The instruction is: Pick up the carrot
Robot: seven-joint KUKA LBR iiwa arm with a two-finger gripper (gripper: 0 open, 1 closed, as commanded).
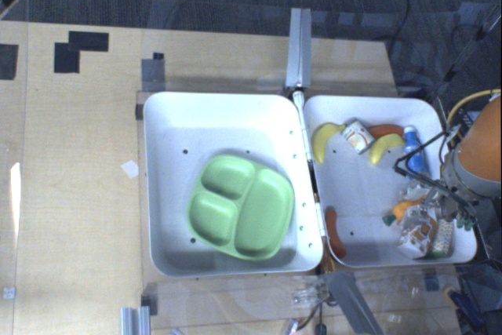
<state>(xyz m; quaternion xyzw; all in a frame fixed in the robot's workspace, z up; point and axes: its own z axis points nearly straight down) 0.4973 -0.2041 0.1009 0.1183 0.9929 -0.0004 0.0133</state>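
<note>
— Where's the carrot point(399, 209)?
— Low in the right bin point(369, 251), orange with a green tip, just beside the gripper point(430, 208)
— Claw gripping it?
— Cannot tell; too cluttered there, with crinkly packets point(423, 235) just below
— Anything else nearby?
— Two yellow bananas point(328, 139), a blue bottle point(414, 151), a reddish sausage point(334, 231) near the divider. Green sectioned tray point(243, 206) alone in the left bin point(169, 169)
</note>
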